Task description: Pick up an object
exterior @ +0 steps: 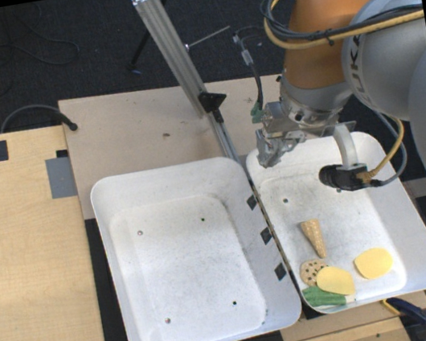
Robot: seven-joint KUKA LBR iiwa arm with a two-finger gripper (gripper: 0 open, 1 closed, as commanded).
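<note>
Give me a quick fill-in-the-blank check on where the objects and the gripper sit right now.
1. All the small objects lie in the ___ bin.
2. The cone-shaped piece points its narrow end toward the ___ edge of the view.
3. The gripper hangs over the right bin's ___ corner, apart from the objects.

Missing words: right; bottom; top-left

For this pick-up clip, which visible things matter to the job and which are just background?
Relevant to the pick:
gripper, above the right bin's far corner
right bin
cone-shaped piece
round biscuit-like piece
two yellow pieces
green piece

Just lying about:
left bin
slanted aluminium bar
cables on the floor
</note>
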